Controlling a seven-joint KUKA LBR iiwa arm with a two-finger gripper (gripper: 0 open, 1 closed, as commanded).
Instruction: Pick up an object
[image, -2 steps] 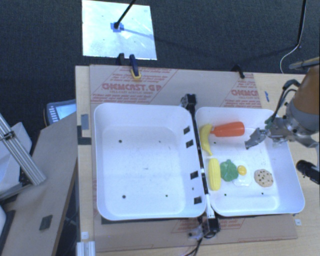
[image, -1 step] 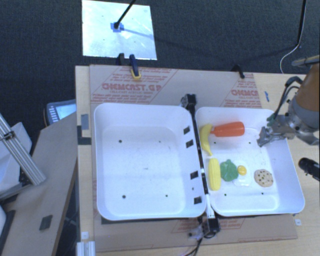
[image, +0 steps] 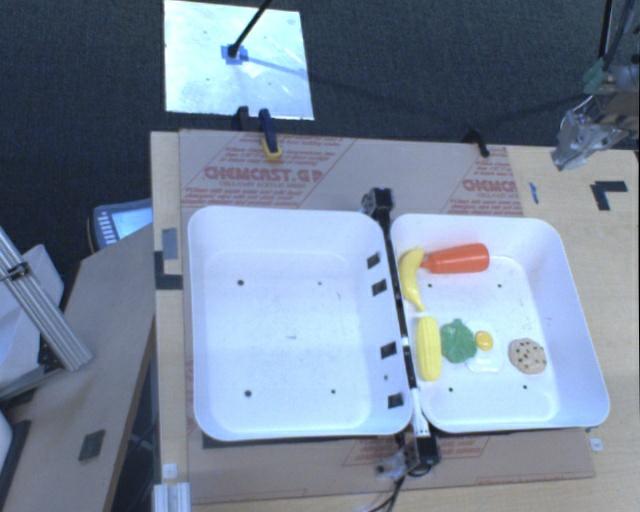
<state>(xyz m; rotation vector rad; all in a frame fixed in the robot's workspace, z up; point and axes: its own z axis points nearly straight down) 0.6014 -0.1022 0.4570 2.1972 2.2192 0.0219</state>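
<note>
Right bin (image: 560, 300), smooth white plastic with rounded corners, contains: a curved yellow banana (image: 411, 277) touching a glossy orange carrot (image: 458, 258); a ridged corn cob (image: 428, 347) beside a lumpy green broccoli piece (image: 458, 341); a flat fried egg (image: 483, 345); a round speckled cookie (image: 527, 355). Gripper (image: 588, 130), metallic, sits beyond the bin's far right corner, holding nothing; finger opening cannot be determined.
</note>
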